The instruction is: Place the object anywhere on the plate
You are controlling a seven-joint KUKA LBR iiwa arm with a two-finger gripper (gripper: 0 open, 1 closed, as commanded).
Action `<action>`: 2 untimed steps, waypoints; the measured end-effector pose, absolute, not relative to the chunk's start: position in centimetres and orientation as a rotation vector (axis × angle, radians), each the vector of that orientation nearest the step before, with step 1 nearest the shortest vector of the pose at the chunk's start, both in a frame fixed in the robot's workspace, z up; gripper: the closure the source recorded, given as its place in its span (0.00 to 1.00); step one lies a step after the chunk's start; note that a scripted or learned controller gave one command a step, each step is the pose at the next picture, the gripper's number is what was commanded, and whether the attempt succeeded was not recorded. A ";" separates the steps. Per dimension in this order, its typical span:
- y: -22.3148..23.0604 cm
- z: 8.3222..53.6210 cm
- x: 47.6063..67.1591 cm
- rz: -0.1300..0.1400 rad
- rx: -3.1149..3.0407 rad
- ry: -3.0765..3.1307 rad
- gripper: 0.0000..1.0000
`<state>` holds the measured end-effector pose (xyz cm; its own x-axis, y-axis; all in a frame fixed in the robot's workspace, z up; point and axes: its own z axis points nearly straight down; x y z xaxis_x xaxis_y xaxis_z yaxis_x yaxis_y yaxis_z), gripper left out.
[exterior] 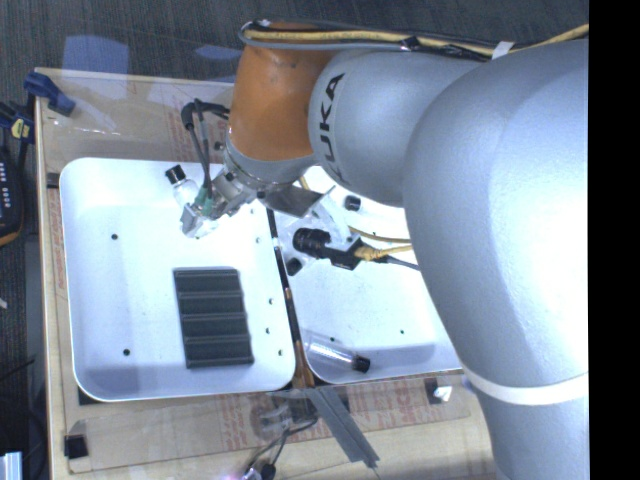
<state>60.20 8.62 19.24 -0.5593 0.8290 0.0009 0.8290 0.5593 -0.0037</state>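
Note:
A dark ribbed rectangular plate (212,318) lies flat in the left bin (100,268), towards its front. My gripper (198,216) hangs over the back middle of that bin, above and just behind the plate. Its tip looks pale with a green spot, and what is in it is too blurred to tell. A clear tube with a black cap (338,354) lies in the right bin (400,318) near its front edge, apart from the gripper.
The arm's orange band (275,93) and grey body cover most of the right bin. A black cable fitting (318,243) hangs beside the divider between the bins. A metal bracket (335,423) lies on the bench in front of the bins.

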 end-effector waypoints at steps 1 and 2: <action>13.8 11.1 60.9 0.006 -1.564 -2.720 1.00; 13.7 9.0 65.4 0.012 -1.780 -2.580 1.00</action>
